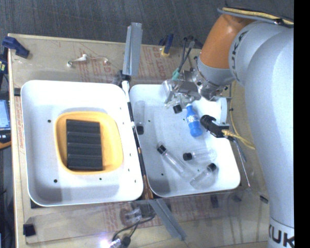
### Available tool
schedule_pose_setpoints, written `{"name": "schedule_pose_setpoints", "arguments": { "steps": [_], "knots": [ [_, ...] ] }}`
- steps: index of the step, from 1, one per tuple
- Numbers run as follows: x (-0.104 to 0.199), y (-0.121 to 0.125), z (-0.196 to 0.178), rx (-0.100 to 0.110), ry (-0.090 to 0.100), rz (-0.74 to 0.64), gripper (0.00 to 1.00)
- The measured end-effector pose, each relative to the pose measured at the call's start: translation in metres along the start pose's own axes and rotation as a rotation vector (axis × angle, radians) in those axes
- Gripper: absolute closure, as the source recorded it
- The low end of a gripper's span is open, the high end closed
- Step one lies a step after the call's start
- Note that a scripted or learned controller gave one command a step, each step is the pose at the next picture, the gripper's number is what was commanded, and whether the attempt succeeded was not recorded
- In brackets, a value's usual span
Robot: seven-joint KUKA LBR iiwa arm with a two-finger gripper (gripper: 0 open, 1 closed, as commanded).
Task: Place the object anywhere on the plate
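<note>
A yellow plate [112,148] lies in the left bin [36,138] and bears a black ridged block [84,143]. In the right bin [150,169], a small blue bottle [194,123] lies near the far right part of the floor. My gripper [174,95] hangs over the right bin's far edge, just up and left of the blue bottle. Nothing visibly sits in its grasp. Several clear vials with black caps [170,160] lie on the bin floor nearer the front.
A clear tube [139,111] lies along the right bin's left wall. More capped vials [204,175] rest in the front right corner. A grey metal bar [132,48] stands on the bench behind the bins. The big grey arm covers the right side.
</note>
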State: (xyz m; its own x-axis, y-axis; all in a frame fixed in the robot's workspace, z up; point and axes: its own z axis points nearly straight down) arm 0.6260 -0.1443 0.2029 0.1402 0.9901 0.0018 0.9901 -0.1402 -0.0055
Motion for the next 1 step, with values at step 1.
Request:
{"name": "schedule_pose_setpoints", "arguments": {
  "steps": [1],
  "knots": [
    [0.0, 0.0, -0.0001, 0.0, 0.0, 0.0, 0.0]
  ]
}}
